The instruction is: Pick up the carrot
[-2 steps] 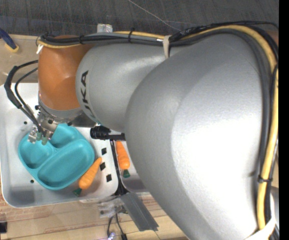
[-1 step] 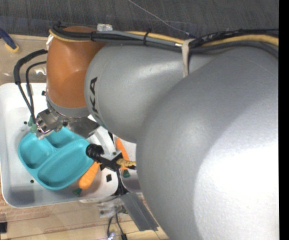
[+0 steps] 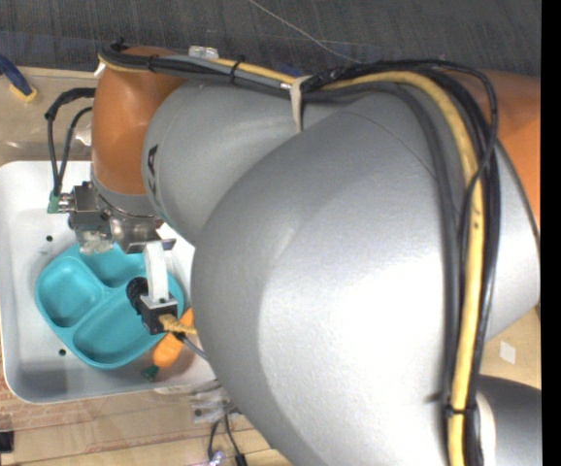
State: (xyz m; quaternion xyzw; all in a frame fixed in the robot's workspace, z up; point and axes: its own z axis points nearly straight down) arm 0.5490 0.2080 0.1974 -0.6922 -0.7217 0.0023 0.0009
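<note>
The grey arm [image 3: 358,260] overhangs the right part of the left bin [image 3: 14,221] and blocks access from that side. A teal divided plate [image 3: 86,309] occupies the bin's middle. Bare floor remains along the left wall and in the view's lower-left corner. The carrot [image 3: 169,352] lies just beside the plate's right edge, close under the arm — clearance there is tight

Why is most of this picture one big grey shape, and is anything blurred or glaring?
In the camera view, the grey arm sits close to the lens and covers most of the frame, with a soft sheen rather than harsh glare. In the same view, the white bin and teal plate look evenly lit and fairly sharp. The carrot lies partly shaded at the arm's edge.
</note>
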